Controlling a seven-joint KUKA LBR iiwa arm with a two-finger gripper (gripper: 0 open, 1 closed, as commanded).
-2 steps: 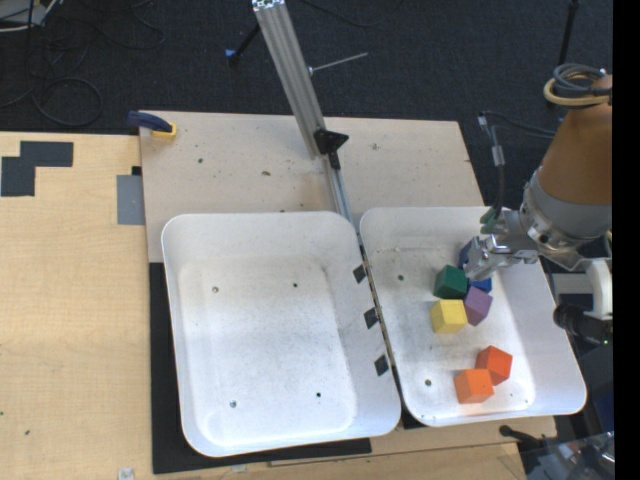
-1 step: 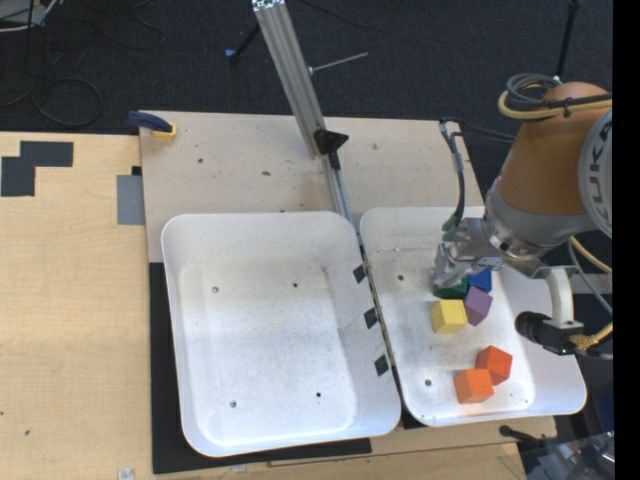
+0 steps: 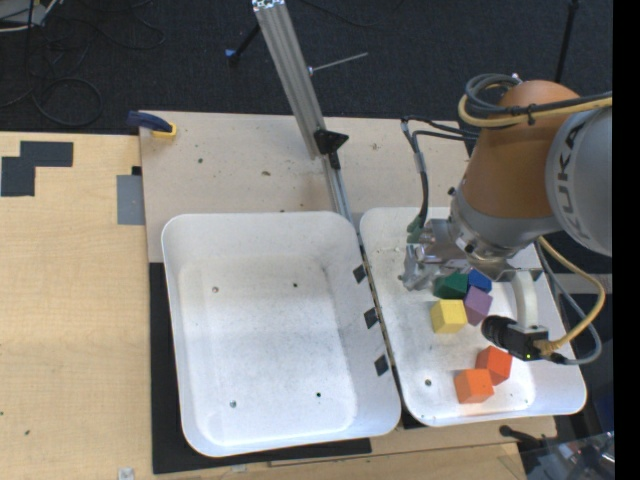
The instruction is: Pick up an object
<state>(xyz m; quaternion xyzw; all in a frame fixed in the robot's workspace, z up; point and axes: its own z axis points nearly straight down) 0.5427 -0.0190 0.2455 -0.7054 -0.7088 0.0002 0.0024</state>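
My arm (image 3: 590,183) is grey with white lettering on its side, and a broad orange band (image 3: 515,168) swells above my wrist. Black cables (image 3: 420,173) loop off the band toward ten o'clock (one coils over its top), and my gripper (image 3: 425,258) is bare grey metal.

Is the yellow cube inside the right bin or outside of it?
Inside. The yellow cube lies on the floor of the right bin, within its white rim, beside the purple cube.
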